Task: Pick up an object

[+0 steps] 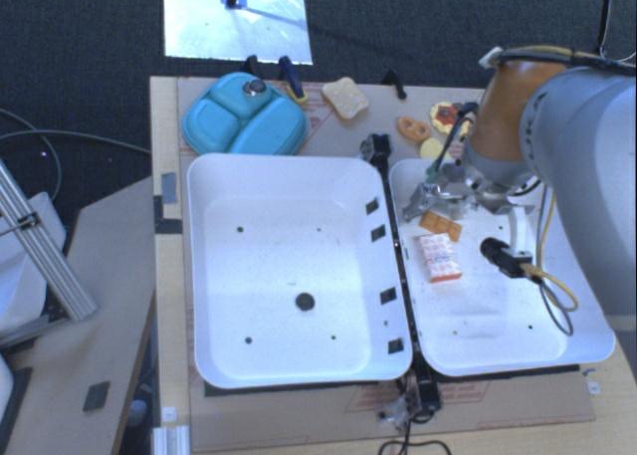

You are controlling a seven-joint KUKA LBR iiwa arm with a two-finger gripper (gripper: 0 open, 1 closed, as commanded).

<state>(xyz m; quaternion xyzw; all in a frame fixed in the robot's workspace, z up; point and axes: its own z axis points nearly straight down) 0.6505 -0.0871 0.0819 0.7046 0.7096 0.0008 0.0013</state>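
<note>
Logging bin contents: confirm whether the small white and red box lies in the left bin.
No. The small white and red box lies in the right bin, just below the gripper.

Two bins sit side by side on the table [169, 274]. The left bin [289, 343] holds a small disc [305, 301]. The right bin [518, 339] holds a packet [439, 256], with a cracker [440, 225] just behind it. A divided plate [244, 119] lies behind the left bin.

Small white-and-red packet [439, 257] flat in right bin, orange piece [441, 225] just beside.
</note>
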